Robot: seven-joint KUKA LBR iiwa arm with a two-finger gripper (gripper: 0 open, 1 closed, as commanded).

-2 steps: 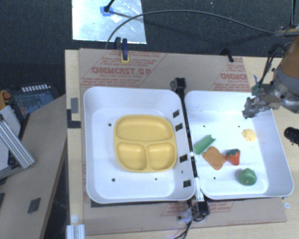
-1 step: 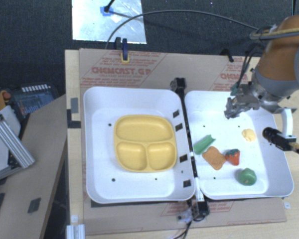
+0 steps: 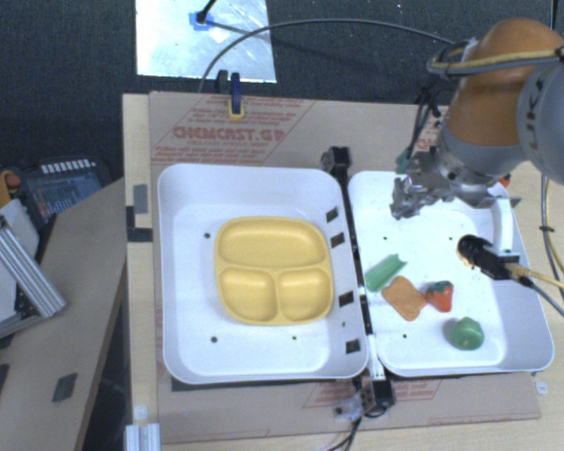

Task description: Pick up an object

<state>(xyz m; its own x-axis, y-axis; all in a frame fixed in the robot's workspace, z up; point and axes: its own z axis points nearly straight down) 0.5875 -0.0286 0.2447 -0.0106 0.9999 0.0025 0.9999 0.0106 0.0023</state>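
Note:
The right bin (image 3: 522,346) holds several small items in its near half. A light green wedge (image 3: 383,271) lies near the divider, an orange piece (image 3: 404,298) just in front of it, a small red piece with a green top (image 3: 439,295) beside that, and a dark green round piece (image 3: 466,333) closest to the front. My gripper (image 3: 406,198) hangs over the far part of the right bin, well behind these items and apart from them. Nothing shows between its fingers.
A yellow divided plate (image 3: 271,269) lies in the middle of the left bin (image 3: 179,346). Black clips line the ridge between the two bins. A keypad device and metal rail sit off the bench at left.

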